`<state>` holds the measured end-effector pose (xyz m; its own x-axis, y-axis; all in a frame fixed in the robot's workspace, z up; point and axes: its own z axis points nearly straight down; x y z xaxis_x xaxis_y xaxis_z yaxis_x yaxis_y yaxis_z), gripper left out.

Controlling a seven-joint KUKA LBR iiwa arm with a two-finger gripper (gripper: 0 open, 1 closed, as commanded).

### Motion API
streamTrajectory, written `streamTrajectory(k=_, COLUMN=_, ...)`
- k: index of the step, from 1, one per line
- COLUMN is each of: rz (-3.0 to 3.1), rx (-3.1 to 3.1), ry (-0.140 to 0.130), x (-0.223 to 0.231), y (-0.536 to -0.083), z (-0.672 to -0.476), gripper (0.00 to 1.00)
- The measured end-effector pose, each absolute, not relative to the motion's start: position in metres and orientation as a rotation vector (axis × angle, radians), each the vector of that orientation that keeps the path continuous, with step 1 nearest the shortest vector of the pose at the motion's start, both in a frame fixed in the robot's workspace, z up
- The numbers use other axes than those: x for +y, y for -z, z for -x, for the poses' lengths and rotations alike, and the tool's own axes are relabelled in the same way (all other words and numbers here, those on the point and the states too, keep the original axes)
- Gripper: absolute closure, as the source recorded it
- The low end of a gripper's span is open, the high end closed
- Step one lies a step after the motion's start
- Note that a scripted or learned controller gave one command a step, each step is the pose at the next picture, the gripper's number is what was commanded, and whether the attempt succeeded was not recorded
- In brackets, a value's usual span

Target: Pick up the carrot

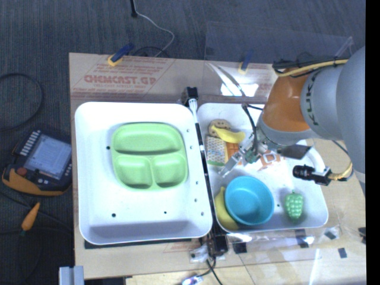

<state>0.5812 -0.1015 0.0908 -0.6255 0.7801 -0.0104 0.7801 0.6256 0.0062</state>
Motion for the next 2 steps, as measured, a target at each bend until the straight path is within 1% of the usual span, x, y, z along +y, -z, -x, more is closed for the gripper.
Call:
streamTrajectory(k=1, rz=-1.584, rx=2.701, ry=-0.006, x=-0.050, y=-0.189, z=-0.638, gripper=0.00)
streamTrajectory(k=2, rz=-1.519, rx=2.750, ry=0.005, x=-0.028, y=-0.184, z=-0.592, gripper=0.00)
